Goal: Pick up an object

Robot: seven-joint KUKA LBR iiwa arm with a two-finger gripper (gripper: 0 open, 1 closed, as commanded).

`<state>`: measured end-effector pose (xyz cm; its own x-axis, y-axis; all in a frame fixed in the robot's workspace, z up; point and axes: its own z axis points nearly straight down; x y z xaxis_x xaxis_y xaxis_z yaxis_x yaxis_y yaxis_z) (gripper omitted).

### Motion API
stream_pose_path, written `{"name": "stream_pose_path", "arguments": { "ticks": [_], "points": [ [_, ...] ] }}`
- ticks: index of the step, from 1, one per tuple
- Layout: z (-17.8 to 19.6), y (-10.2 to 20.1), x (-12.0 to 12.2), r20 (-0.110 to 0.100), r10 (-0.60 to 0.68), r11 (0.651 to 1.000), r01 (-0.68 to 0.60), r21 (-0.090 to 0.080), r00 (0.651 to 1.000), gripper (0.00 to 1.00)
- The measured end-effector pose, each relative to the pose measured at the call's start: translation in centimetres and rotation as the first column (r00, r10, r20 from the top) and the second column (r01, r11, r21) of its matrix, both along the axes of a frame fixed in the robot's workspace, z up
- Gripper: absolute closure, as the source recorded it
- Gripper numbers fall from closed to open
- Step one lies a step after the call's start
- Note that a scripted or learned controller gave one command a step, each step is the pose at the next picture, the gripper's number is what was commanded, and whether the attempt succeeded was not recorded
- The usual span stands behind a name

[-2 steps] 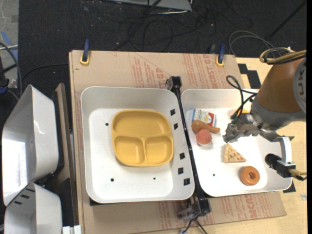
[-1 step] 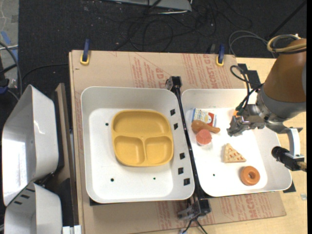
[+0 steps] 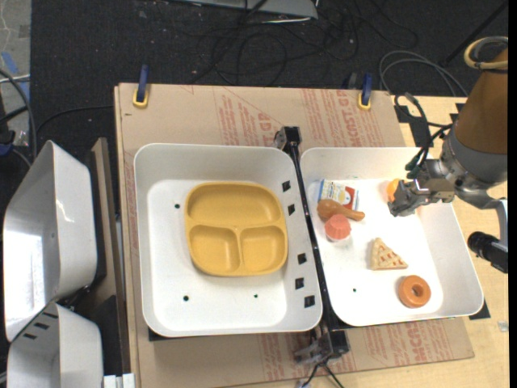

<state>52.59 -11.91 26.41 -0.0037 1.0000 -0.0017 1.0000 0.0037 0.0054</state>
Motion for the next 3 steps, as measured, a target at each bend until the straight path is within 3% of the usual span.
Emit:
{"name": "stream_pose_path", "arguments": {
  "ticks": [3],
  "points": [
    [-2.3,16.9,1.8,-0.008,0.004,1.000,-0.004,0.003,1.000,1.00]
  ]
}}
